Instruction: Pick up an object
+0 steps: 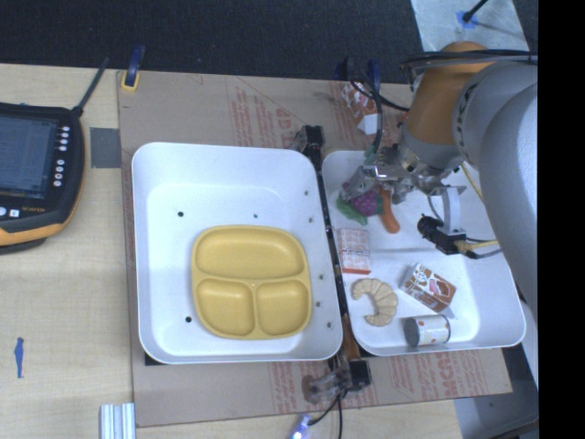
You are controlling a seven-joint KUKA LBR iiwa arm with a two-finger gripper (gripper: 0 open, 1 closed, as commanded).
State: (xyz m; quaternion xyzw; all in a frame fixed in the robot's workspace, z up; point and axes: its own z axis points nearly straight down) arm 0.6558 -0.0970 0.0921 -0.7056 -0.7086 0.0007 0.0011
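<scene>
No print can be read. The cardboard under the bins bears faded red lettering, too faint to make out. The small carton and the wrapper in the right bin show printing, too small to tell.

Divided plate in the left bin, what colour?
Pale yellow: the divided plate has three compartments and lies in the left bin. Best seen in the camera view.

Light wooden surface carrying a brown cardboard sheet; two shallow white bins sit side by side on the sheet, left bin and right bin. An orange-edged control pendant rests at far left.
</scene>
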